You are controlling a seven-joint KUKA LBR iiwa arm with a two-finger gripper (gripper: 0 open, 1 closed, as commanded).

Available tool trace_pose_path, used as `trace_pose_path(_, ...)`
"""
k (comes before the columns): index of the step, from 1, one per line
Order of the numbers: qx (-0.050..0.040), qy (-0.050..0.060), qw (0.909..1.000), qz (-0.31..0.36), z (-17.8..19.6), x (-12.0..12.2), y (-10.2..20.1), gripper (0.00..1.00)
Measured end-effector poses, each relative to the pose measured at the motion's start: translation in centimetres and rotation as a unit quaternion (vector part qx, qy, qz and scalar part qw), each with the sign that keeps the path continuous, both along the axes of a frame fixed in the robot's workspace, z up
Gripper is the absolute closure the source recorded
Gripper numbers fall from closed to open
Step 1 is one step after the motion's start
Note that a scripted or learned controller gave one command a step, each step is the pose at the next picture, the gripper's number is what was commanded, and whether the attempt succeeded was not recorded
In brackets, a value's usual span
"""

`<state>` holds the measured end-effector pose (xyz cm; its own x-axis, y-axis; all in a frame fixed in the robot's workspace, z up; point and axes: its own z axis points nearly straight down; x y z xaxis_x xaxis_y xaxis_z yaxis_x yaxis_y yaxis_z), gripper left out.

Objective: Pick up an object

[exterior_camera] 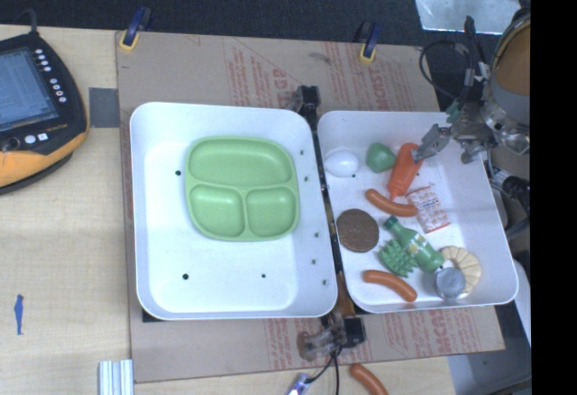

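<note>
The left bin [162, 276] holds a green divided plate [242, 187], well to the left of the gripper [444, 137]. The right bin [491, 204] lies under the jaws, which stand spread with nothing between them. Just below-left of them lies an orange carrot [405, 170], beside a green pepper [380, 156]. Farther left sits a white egg [342, 163]; below lie a sausage [390, 202] and a brown disc [358, 230].
</note>
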<state>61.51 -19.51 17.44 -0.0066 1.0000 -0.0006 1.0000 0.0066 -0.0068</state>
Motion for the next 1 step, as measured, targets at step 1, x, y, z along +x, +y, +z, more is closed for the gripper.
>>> trace_pose_path(1, -0.0003, -0.001, 1.0000, 0.000, -7.50, 3.43, 0.79, 0.00)
